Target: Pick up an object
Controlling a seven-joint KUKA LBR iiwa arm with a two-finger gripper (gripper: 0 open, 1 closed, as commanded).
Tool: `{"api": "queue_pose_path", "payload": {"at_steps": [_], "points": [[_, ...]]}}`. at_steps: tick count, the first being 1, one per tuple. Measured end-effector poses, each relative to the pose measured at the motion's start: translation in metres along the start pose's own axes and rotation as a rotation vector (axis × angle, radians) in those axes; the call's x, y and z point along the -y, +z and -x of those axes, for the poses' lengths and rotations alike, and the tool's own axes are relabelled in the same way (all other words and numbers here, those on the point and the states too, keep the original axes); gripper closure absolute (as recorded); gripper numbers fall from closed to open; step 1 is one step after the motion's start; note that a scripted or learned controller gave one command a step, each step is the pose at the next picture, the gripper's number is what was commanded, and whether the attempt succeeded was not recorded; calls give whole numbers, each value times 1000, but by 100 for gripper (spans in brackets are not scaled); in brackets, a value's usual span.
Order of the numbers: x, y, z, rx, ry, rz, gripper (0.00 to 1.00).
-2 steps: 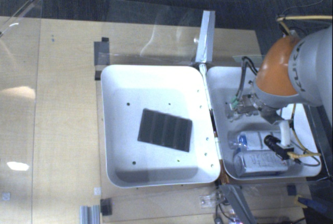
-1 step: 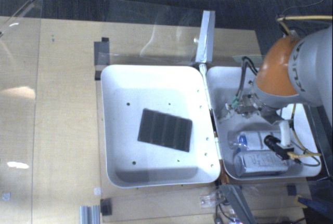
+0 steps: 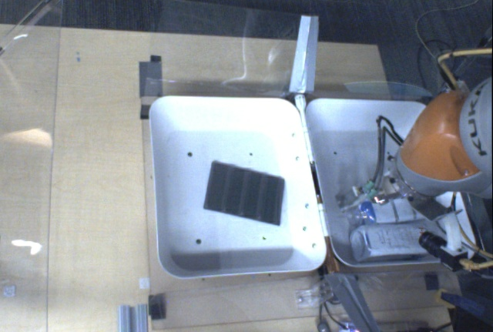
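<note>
A flat black ribbed rectangle (image 3: 244, 192) lies in the middle of the left bin (image 3: 173, 130). In the right bin (image 3: 339, 130), a grey rectangular packet (image 3: 385, 240) rests near the front edge. Just above it sits a small cluster of clear, blue and green bits (image 3: 363, 196). My arm, with its orange band (image 3: 435, 142), comes in from the right and hangs over the right bin. The gripper (image 3: 389, 196) is low in that bin, right next to the cluster and above the packet; its end is hidden under the wrist.
A clear upright divider (image 3: 303, 61) stands behind the seam between the two bins. Cables (image 3: 385, 142) trail from the wrist across the right bin. The wooden bench (image 3: 77, 192) spreads out to the left.
</note>
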State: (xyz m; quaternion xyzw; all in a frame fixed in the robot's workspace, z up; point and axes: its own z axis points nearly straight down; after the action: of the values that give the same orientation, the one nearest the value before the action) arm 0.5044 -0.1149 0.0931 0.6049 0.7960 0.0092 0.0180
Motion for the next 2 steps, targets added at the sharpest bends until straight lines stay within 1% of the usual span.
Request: {"api": "queue_pose_path", "payload": {"at_steps": [1,2], "points": [[-3,-11,0,-1,-2,5,100],[-79,-46,18,-15,68,-32,100]]}}
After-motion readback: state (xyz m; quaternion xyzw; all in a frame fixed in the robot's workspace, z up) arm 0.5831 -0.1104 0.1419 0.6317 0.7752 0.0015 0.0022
